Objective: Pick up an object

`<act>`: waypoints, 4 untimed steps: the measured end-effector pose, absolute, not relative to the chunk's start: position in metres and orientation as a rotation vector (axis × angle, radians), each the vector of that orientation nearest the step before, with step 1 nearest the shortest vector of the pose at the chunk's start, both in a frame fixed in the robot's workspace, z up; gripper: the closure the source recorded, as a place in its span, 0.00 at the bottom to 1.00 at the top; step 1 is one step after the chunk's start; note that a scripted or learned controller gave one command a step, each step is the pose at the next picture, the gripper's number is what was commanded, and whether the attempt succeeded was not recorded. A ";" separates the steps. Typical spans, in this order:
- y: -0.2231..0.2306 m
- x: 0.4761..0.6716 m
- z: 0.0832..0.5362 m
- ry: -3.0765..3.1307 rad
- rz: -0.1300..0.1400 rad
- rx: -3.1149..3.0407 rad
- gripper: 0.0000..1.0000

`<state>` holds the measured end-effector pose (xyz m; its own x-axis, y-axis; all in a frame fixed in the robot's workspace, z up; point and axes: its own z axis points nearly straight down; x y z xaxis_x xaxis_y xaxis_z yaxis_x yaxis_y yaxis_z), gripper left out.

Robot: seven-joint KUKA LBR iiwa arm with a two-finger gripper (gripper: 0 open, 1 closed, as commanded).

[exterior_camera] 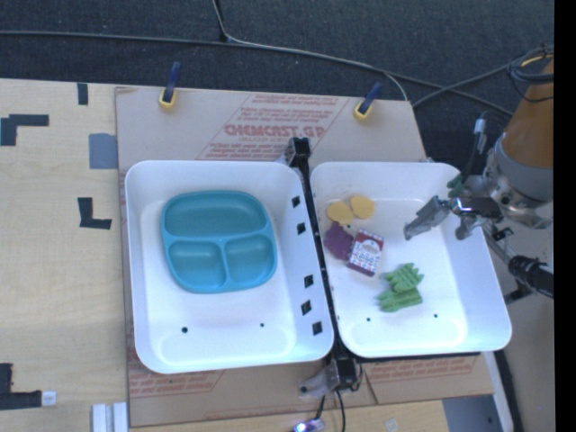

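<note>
**Reader:** On the left side of the surface, what is there?

**Describer:** Pale wood marked with dark tape, then a cardboard sheet held by two yellow clamps. On it sit two shallow white bins side by side. The left bin holds a teal divided plate, lying flat toward the bin's far half.

**Reader:** And the right bin?

**Describer:** The right bin holds the small items. Near its left wall lie two yellow round pieces, touching each other. Just below them is a purple piece, and against it a small red and white packet. Further right, apart from that cluster, lies a green leafy toy.

**Reader:** Where is the arm?

**Describer:** It enters from the right, grey with an orange band. The claw hangs over the right bin's far right part, fingers spread apart, nothing between them. It is well apart from the cluster; the green toy lies below it in the picture.

**Reader:** So how far along is the pick?

**Describer:** By my reading, barely begun. Every item lies in the bin. Choosing one, descending, closing and lifting all remain.
</note>
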<state>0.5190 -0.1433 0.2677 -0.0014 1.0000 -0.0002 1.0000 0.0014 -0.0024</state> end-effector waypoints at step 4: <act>-0.133 0.515 0.131 -2.220 0.004 -2.215 1.00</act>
